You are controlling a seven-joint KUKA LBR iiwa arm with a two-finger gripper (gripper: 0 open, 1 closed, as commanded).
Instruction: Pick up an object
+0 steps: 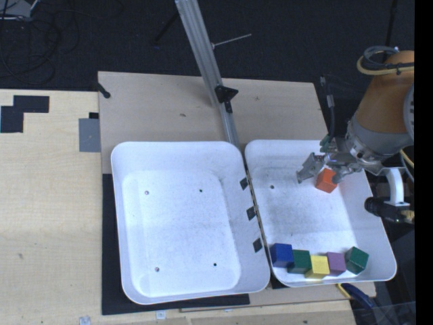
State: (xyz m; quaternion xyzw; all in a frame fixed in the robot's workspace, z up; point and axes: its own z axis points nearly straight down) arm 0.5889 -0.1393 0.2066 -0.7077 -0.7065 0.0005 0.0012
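Here, camera view, you see the gripper (327,170) over the right bin (298,215), jaws pinching an orange block (327,180) clear of the floor | along that bin's near edge sit blue (281,253), green (300,261), yellow (317,265), purple (335,261) and green (356,257) blocks | left bin (179,219) beside it | no readable writing.

We count two white bins on the bench: the left bin (179,222) and the right bin (304,215). We count six small blocks in all, five of them in a row along the right bin's near edge: one blue block (281,253), one dark green block (300,261), one yellow block (318,265), one purple block (336,262) and one more green block (356,258) toward the near right corner. The sixth is one orange block (327,180), toward the right bin's far edge, and there is one gripper (329,166).
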